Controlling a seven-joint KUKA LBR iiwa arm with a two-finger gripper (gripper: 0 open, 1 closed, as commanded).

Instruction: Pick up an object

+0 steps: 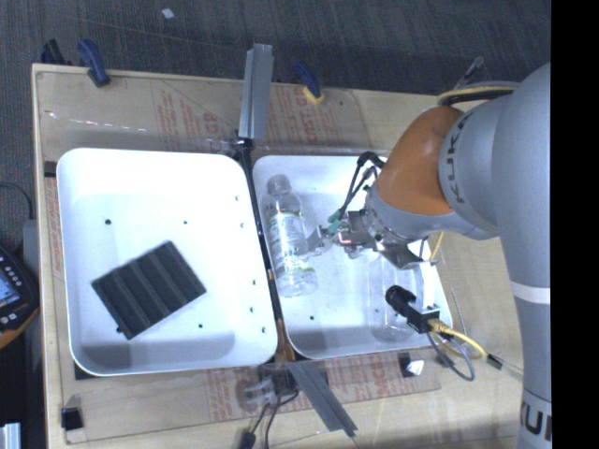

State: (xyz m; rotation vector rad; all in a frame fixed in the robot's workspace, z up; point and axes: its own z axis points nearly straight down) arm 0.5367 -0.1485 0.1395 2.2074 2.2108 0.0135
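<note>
The two-finger gripper (339,233) hangs low over the right-hand shallow white bin (318,342), beneath the grey arm with its orange band (426,171); whether it is open or closed cannot be told from this angle. Just beside it, toward the bin's left wall, lies a clear plastic water bottle (287,237), cap end away from the camera. The left-hand shallow white bin (75,251) holds a dark ribbed rectangular panel (149,288), lying flat and askew.
</note>
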